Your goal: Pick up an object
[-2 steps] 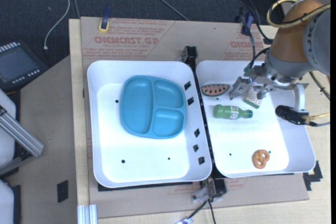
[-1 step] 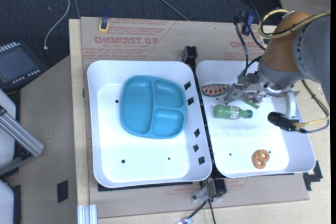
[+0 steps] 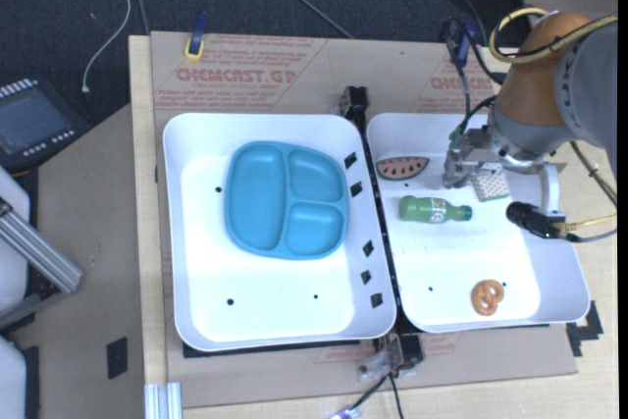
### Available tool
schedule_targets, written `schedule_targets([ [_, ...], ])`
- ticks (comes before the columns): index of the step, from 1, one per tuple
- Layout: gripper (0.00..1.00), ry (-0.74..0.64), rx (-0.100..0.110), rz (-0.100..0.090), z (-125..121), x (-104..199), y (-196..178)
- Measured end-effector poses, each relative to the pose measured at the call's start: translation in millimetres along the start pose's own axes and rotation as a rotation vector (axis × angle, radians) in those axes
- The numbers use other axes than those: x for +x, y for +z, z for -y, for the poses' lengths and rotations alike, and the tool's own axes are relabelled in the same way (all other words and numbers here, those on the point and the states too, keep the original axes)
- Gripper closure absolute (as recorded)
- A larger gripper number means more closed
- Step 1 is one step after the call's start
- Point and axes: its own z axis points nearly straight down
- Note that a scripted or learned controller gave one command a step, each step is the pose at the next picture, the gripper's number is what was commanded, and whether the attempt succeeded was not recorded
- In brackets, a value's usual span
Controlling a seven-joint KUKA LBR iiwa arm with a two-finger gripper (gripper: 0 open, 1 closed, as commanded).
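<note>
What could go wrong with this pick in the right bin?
1. The claw sits in a tight cluster: the melon slice to its left and the green bottle just below it. Coming down, it may nudge one aside rather than grip it.
2. The bottle lies on its side, so it may roll if touched.
3. The melon slice lies near the bin wall, leaving little room on that side.

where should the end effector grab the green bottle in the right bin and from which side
Grip the green bottle across its wider body, coming straight down from above. It lies flat on its side, roughly left to right in the right bin, so closing across the short width looks safest. The watermelon slice lies apart from it, and the end effector is near.
</note>
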Motion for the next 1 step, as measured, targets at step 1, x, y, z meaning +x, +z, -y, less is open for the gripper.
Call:
schedule_targets([
  [1,1.00,0.000,0.008,-0.006,-0.6,-2.3,-44.1],
])
